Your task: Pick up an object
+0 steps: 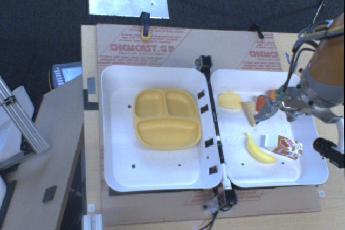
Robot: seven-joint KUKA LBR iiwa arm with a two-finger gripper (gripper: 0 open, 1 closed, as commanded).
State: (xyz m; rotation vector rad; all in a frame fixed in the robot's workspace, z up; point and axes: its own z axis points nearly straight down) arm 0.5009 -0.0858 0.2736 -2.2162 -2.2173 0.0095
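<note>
The right bin [310, 167] holds several small items. A pale yellow rounded piece [230, 100] lies at its upper left, with a tan cone [249, 112] just right of it. An orange item [261, 101] sits beside the cone, partly hidden by my gripper [264, 114], which hangs low over the two. A banana [259, 149] lies toward the front, and next to it are a small white block [268, 140] and a red-and-white carton [285, 147]. Nothing is visibly lifted off the bin floor.
The left bin [116, 143] carries a yellow divided plate [166, 118]. A black divider strip [211, 116] runs between the bins. The grey arm with its orange band [326, 70] and cables covers the right bin's far right corner.
</note>
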